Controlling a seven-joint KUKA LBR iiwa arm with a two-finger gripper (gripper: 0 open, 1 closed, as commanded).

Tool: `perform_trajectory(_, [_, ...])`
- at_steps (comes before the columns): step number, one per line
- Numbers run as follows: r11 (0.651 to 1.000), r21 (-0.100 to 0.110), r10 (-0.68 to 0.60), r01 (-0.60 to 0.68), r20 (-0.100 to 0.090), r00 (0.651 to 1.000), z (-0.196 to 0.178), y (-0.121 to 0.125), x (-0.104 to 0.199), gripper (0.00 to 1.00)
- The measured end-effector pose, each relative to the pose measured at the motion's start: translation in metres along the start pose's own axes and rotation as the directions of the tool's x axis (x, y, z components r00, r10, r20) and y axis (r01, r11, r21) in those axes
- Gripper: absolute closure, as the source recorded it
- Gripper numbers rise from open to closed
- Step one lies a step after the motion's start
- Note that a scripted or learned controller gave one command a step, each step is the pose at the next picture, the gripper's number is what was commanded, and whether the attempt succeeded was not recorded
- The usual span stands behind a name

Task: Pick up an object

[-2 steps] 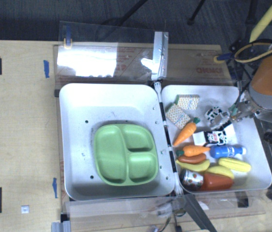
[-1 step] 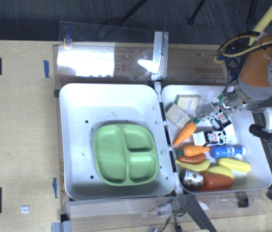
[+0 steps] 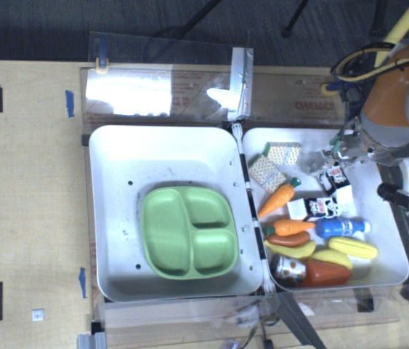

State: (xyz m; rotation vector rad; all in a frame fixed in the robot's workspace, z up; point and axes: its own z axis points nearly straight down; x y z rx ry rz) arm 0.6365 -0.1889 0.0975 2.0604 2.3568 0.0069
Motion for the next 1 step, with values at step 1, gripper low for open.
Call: perform_trajectory(1, [0.998, 0.009, 0.069, -0.069, -0.004, 0.998, -0.0873, 0.019, 0.0479, 1.0])
